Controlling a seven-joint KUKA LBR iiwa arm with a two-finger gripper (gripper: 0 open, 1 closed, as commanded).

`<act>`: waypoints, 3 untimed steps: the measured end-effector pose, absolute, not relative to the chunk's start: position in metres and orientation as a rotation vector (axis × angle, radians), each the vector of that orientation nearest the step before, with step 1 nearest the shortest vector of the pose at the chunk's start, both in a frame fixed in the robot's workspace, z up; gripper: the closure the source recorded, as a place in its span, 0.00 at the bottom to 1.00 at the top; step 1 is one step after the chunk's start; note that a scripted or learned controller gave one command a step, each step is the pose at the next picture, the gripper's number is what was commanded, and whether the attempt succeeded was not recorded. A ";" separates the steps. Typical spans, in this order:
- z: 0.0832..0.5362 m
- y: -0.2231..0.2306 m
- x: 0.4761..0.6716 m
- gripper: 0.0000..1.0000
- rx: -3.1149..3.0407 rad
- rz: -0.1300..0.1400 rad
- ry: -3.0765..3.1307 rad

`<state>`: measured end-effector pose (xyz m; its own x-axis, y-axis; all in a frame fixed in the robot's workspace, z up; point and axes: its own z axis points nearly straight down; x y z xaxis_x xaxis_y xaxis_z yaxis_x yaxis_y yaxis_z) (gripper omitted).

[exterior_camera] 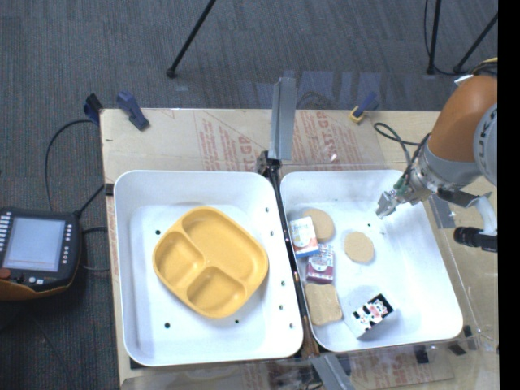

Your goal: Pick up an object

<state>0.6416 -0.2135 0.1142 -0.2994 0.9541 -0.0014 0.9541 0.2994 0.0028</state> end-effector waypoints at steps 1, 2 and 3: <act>0.086 -0.213 0.621 1.00 2.228 -0.002 2.220; 0.086 -0.211 0.552 1.00 2.456 -0.003 1.967; 0.086 -0.205 0.571 1.00 2.753 -0.004 1.521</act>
